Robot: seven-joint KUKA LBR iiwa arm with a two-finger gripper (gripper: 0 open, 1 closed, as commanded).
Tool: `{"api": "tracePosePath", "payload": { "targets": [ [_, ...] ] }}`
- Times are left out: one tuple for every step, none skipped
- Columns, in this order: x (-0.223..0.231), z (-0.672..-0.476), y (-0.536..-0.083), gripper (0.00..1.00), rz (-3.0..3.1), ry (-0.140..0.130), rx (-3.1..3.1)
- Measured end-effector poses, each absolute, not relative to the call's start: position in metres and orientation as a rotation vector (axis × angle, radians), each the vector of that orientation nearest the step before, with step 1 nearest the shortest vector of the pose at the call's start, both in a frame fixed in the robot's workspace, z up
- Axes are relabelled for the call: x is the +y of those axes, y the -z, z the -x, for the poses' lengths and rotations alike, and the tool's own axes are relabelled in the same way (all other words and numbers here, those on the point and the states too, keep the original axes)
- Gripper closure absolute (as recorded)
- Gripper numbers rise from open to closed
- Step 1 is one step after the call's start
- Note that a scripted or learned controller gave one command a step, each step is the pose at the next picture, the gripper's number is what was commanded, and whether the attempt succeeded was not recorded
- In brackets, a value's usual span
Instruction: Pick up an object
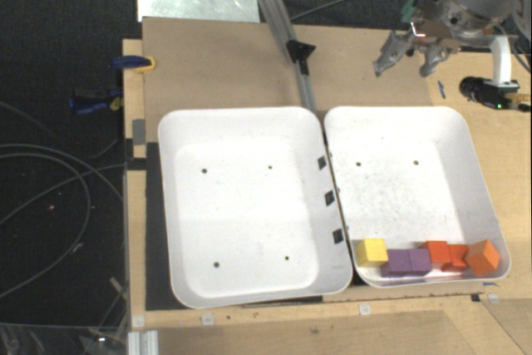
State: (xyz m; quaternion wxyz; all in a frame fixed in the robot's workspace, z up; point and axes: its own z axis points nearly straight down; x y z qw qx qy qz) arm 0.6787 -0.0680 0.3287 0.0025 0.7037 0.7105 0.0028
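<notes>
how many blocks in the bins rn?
4 or 5, in a row along the right bin's near wall: yellow block, purple block, red blocks, orange block. Purple may be two.

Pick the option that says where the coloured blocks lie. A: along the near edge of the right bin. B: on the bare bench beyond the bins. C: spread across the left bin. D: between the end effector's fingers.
A: the yellow block, purple block and orange blocks sit in a row along the near edge of the right bin.
</notes>
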Motion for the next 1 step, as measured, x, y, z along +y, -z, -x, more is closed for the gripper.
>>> {"api": "tracePosePath", "payload": {
  "targets": [
    [-0.0831, -0.6459, -0.3226, 0.00, -2.221, 0.000, 2.221]
  ]
}}
